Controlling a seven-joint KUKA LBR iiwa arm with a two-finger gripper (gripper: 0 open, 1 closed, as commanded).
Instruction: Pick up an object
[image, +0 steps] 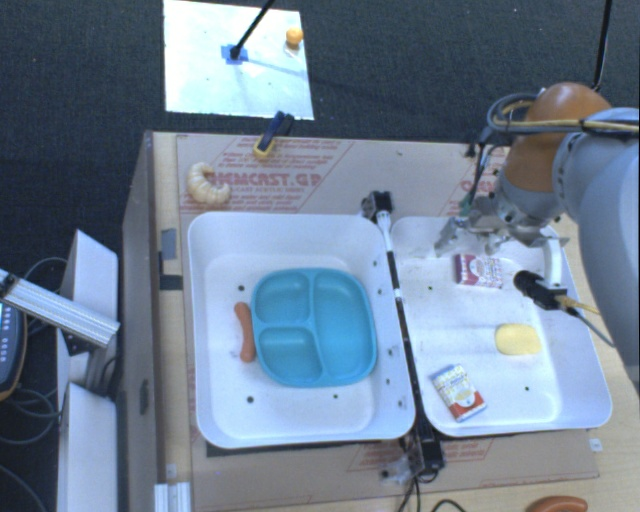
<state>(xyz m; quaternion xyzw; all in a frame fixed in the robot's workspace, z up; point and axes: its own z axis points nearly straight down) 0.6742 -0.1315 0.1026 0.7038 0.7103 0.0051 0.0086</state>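
Reading across the brown board (330, 165) laid on the tabletop (140, 300), red printed lettering is seen behind the bins; it appears to spell something like "HEMCAST", but the rest is too blurred to be made out.

Left bin (215, 410): white, shallow. A blue divided plate (313, 326) with three compartments is held near its middle, each compartment bare. An orange sausage-shaped toy (245, 331) is laid lengthwise just beside the plate's left edge, on the bin floor.

Right bin (580, 400): white, shallow, joined to the left bin along a dark central strip (395, 290). Three items are contained:
- a small red-and-white carton (479, 270), lying flat near the far side; printing is present on its face but cannot be read;
- a pale yellow rounded block (518, 340), toward the right of the bin floor;
- a small box (458, 390) with an orange, white and blue label, tilted, near the front edge; its wording is illegible.

Claw (497, 235): positioned over the far part of the right bin, just behind the red-and-white carton. Whether it is spread or closed cannot be told, and nothing is seen gripped in it. The grey arm (600, 180) with its orange band (560, 105) is entered from the right.

Outside the bins: a cream ridged curled toy (207, 184) is set on the board beyond the left bin, and a yellow-and-black clamp (272, 135) is placed at the board's far edge.
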